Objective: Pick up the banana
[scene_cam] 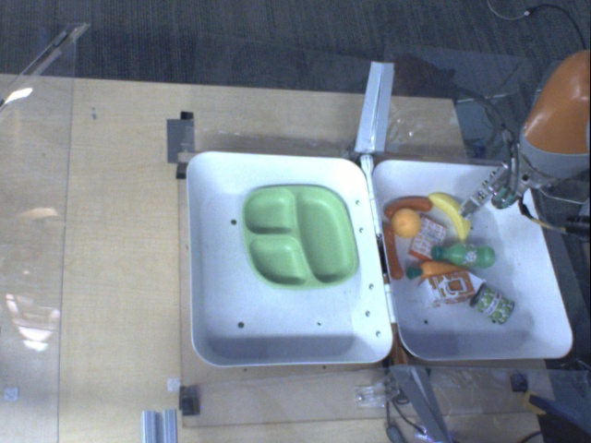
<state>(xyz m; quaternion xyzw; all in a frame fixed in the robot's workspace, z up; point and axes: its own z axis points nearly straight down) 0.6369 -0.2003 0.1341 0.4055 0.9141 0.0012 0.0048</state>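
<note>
Camera view: banana [449, 213] lies in the right bin [545, 335], far part, long axis running far-left to near-right. End effector [473, 202] sits at its right side; whether it grips anything, I cannot tell.

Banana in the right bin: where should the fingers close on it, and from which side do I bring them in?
Probably best at the banana mid-body, fingers across its narrow width, coming down from above on its upper right side, where the gripper already sits. It lies diagonally; its lower left side crowds the orange and the sausage, while the bin floor to its upper right looks bare.
</note>
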